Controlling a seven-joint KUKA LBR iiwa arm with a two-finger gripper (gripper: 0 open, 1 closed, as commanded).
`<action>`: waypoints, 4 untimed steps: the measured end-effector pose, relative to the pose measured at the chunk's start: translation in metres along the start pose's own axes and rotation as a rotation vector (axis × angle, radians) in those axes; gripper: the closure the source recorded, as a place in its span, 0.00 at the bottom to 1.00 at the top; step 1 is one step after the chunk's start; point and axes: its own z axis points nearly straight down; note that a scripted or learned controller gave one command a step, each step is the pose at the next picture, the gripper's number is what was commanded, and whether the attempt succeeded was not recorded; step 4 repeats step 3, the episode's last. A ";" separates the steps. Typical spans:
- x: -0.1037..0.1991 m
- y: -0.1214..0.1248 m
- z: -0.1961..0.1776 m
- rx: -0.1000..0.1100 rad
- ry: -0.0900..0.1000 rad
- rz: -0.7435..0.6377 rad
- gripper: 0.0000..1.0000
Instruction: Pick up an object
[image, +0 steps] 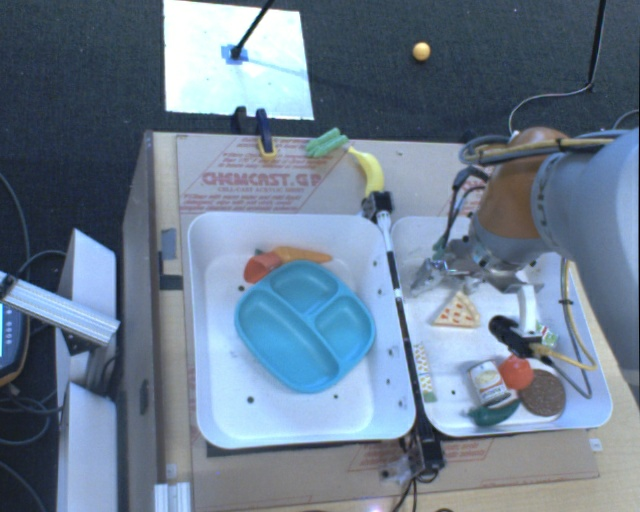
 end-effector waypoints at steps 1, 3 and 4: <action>-0.041 -0.041 0.000 0.000 -0.002 0.004 0.00; -0.015 -0.042 -0.122 -0.004 -0.001 0.001 1.00; -0.015 -0.042 -0.122 -0.004 -0.001 0.001 1.00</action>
